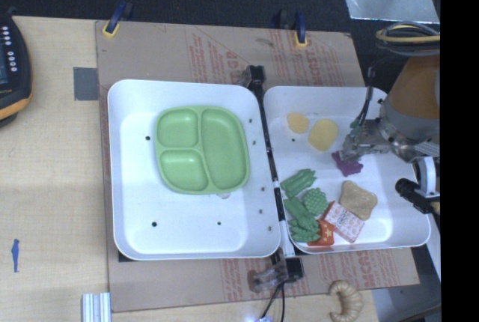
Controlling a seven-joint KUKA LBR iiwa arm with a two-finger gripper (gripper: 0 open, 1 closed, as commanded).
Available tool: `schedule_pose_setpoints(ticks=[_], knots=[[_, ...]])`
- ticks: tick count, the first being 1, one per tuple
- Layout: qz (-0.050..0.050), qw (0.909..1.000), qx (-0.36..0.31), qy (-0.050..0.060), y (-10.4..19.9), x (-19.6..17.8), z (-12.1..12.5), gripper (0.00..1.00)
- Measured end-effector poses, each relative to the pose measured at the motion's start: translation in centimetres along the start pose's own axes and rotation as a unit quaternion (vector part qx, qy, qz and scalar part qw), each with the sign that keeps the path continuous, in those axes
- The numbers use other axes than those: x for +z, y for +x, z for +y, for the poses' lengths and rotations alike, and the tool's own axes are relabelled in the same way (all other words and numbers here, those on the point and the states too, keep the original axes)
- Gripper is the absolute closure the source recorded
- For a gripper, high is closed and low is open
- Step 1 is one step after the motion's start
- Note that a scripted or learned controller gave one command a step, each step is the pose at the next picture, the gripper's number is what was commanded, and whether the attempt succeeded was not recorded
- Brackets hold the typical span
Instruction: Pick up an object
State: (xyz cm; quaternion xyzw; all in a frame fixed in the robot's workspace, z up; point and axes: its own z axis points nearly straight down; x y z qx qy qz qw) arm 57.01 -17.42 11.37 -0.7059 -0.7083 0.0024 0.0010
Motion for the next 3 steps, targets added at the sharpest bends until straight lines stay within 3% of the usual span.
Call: schedule_pose_setpoints(ticks=[1, 2, 3], knots=[[0.0, 1.0, 0.0, 0.0, 0.0, 0.0, 0.0, 0.0], [-0.001, 1.0, 0.0, 0.0, -0.1, -1.0, 0.0, 1.0], [-0.001, 1.0, 0.0, 0.0, -0.1, -1.0, 0.0, 0.0]])
